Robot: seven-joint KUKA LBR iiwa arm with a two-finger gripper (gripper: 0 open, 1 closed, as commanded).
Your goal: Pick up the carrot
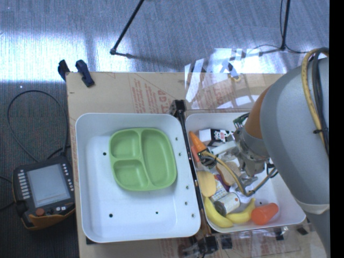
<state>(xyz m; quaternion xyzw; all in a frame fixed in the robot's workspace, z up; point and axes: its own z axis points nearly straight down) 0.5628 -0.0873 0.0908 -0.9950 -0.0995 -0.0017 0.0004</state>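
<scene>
Gripper (243, 172): low over the right bin's clutter, probably hunting; can't tell its state.
Right bin (287, 211): toy food piled together.
Left bin (97, 208): holds green divided plate (143, 158).
Carrot (197, 143): against the right bin's left wall, beside the gripper, untouched.

Bright, even daylight across both bins, strongest on the floor beyond the left bin (91, 208), where a pale washed-out band runs across the carpet. Glare on the clear plastic sheet (215, 85) just behind the right bin (287, 211). Soft, short shadows under the green plate (143, 159). Slightly soft focus overall; arm (298, 138) blurred and looming large beside the right bin.
</scene>
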